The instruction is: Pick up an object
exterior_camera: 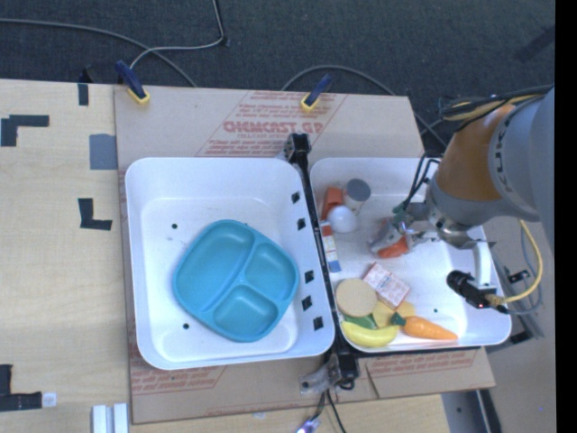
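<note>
- Two white bins sit side by side on the worktop: the left bin (144,242) carries a blue divided plate (236,280), and the right bin (487,332) carries all the small toys, so any object to pick lies on that side.
- Nearest in the right bin, a banana (368,335), a carrot (429,329), a tan round disc (355,298) and a small pink-and-white packet (388,285) are packed touching or just beside one another.
- Risk, as I judge it: a grab into that near cluster could pinch two toys at once or push one against the bin wall, because they lie so tightly.
- Mid-bin, the gripper (397,238) is low over the floor, with a small orange-red piece (393,250) right at its tip.
- Whether the jaws are wide, narrow or closed on that piece I cannot tell; metal parts and the toy overlap there.
- Risk: if the piece is merely touched, not gripped, it may slide or drop on lifting, being small and lying flat.
- Farther back, a white ball (341,217), an orange item (333,197) and a grey cylinder (358,190) stand near the divider, apart from the gripper.
</note>
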Controlling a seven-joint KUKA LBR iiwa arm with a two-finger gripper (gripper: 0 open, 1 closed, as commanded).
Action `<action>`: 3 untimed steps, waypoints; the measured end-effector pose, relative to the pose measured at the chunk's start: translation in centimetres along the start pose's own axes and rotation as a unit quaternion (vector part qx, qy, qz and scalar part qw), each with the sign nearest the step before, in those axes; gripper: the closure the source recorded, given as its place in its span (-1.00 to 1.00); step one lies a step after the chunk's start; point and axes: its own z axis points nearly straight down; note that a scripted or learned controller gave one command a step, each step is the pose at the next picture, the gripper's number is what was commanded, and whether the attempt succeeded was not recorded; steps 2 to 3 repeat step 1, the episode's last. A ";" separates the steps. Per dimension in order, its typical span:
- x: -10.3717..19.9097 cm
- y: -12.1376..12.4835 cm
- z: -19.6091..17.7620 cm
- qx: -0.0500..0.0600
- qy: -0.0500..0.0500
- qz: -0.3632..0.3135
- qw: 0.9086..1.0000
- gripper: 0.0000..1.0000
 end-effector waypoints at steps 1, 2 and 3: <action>6.1 6.9 -4.9 0.002 0.002 -0.001 1.000 1.00; 6.1 6.9 -4.9 0.002 0.002 -0.001 1.000 1.00; 6.1 6.9 -4.9 0.002 0.002 -0.001 1.000 1.00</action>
